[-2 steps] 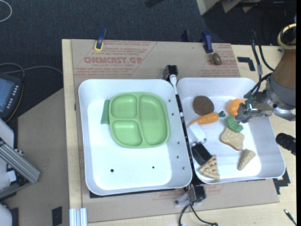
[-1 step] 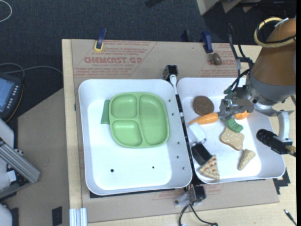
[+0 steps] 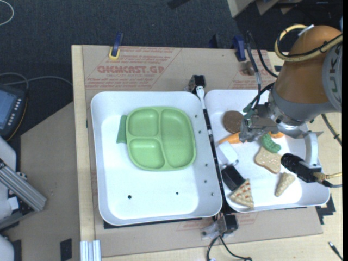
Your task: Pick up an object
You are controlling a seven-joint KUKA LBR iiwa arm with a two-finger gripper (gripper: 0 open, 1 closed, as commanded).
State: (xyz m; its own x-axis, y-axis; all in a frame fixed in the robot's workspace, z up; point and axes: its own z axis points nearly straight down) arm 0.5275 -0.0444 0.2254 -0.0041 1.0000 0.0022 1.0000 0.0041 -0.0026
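My gripper (image 3: 248,131) hangs low over the middle of the right bin (image 3: 310,200), with the grey arm and its orange band above it. Just left of the gripper lies a brown round cookie (image 3: 232,121), and an orange carrot (image 3: 233,138) pokes out from beneath it. A green piece (image 3: 269,143) lies just right of the gripper. Nearer the front are a toast slice (image 3: 267,161), a pale cone-shaped piece (image 3: 284,184) and a pizza slice (image 3: 242,194). Nothing shows as lifted off the bin floor.
The left bin (image 3: 109,162) holds a green divided plate (image 3: 161,137). A white piece (image 3: 227,154) and a small black block (image 3: 232,174) lie by the right bin's left wall. A black divider strip (image 3: 209,140) runs between the bins.
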